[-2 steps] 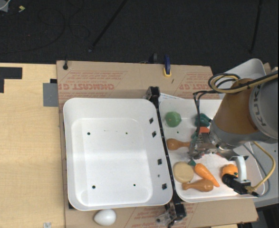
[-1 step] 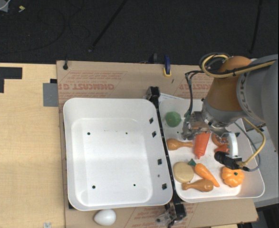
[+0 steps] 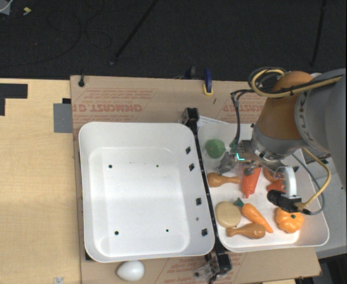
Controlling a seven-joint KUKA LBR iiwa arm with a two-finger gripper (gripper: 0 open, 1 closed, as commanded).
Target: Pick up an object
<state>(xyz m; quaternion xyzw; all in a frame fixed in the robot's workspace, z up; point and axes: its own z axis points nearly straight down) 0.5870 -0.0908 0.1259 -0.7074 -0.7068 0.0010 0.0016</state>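
Observation:
My gripper (image 3: pixel 242 161) hangs low over the right white bin (image 3: pixel 321 236), at the end of the grey arm with its orange band (image 3: pixel 282 114). Directly under and beside it lie a red-orange pepper-like piece (image 3: pixel 250 182) and a tan drumstick (image 3: pixel 222 180). Just to its left sits a green ball (image 3: pixel 215 148). Nearer the front of the bin are a beige round piece (image 3: pixel 227 214), a carrot (image 3: pixel 258 217), a second drumstick (image 3: pixel 247 232) and a small orange pumpkin (image 3: pixel 289 221). The wrist hides the gripper's tips.
The left white bin (image 3: pixel 93 158) lies beside the right one, with a black divider rail (image 3: pixel 200 176) between them. A white egg-shaped thing (image 3: pixel 130 270) rests on the bench in front of the left bin. Cables loop around the wrist (image 3: pixel 315 182).

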